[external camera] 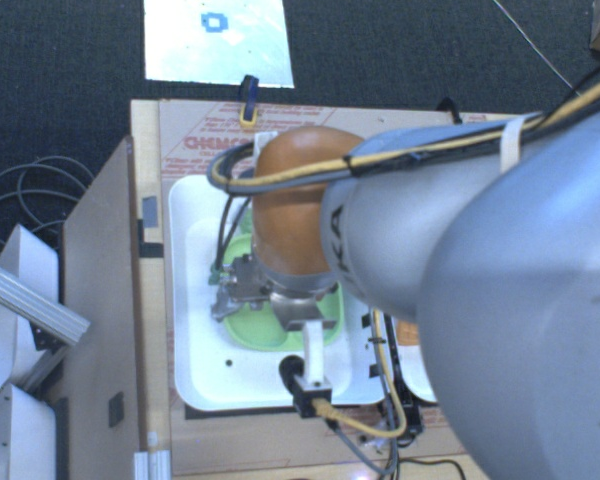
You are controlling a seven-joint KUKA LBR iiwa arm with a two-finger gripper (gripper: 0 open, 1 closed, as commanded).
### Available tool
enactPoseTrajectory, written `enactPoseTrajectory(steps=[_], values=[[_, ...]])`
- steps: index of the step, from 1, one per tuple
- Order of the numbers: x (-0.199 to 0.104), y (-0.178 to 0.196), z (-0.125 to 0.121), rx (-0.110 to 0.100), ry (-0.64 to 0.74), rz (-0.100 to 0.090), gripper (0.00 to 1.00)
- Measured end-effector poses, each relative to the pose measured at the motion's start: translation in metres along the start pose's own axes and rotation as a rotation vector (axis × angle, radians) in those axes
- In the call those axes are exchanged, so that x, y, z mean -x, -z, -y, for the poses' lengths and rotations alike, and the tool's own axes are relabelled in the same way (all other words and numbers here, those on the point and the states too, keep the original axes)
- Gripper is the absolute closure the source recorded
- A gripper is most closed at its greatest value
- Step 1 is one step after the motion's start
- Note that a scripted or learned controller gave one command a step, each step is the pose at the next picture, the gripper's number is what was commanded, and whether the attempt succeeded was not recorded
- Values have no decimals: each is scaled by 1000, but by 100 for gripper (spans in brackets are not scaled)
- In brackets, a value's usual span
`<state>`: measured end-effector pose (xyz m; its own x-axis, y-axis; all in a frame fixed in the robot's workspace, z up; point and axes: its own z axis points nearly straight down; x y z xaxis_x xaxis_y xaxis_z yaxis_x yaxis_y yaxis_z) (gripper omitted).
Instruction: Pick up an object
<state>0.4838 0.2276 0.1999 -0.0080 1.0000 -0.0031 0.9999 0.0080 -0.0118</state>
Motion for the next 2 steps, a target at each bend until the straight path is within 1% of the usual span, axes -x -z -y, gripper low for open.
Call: enactPoseTrajectory(steps=[1, 2], values=[[102, -27, -27, 10, -18, 2, 0], [91, 99, -2, 23, -2, -8, 0]])
